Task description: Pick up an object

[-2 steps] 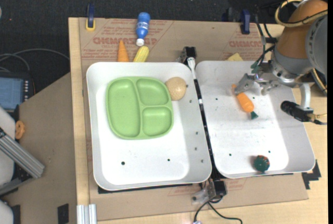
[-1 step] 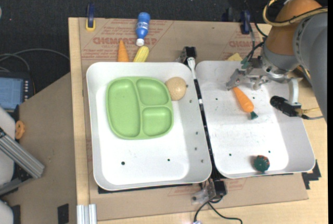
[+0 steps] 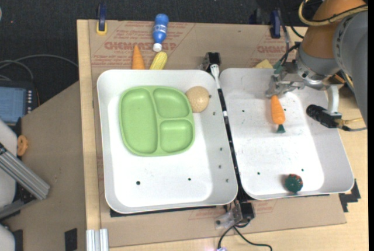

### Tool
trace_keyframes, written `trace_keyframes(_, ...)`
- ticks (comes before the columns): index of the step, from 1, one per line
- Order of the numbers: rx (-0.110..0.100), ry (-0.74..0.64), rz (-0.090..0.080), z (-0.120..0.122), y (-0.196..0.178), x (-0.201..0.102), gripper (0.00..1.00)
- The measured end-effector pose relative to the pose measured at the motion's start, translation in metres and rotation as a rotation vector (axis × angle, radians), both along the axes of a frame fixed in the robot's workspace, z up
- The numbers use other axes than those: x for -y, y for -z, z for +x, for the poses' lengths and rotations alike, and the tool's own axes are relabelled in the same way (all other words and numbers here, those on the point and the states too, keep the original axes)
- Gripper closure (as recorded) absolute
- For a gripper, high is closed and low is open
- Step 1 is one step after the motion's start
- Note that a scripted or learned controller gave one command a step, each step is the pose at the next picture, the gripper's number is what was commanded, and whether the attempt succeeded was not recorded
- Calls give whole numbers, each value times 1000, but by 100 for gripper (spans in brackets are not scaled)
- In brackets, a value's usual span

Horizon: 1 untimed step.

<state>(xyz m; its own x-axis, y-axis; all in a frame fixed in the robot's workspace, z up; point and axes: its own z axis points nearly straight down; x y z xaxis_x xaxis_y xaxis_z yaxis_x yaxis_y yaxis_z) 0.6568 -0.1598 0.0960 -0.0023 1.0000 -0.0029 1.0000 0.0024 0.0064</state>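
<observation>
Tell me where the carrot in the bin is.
The carrot lies in the right bin, near its upper edge, just below the gripper.

Hand (image 3: 279, 87) just above the carrot (image 3: 277, 111), fingers too small and dark to tell apart; arm (image 3: 336, 28) cut off by the right edge; small green-and-red thing (image 3: 293, 183) well below the carrot, too blurred to identify; table's (image 3: 175, 39) near edge cut off below.

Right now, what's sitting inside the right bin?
Inside the right bin: a toy carrot near its far end, just below the gripper, and a small green-and-red ball near its front edge. The arm covers the far right corner.
</observation>
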Motion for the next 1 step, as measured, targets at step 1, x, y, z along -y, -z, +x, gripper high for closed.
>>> trace_keyframes(1,1,1,1,-11,-77,-9,100)
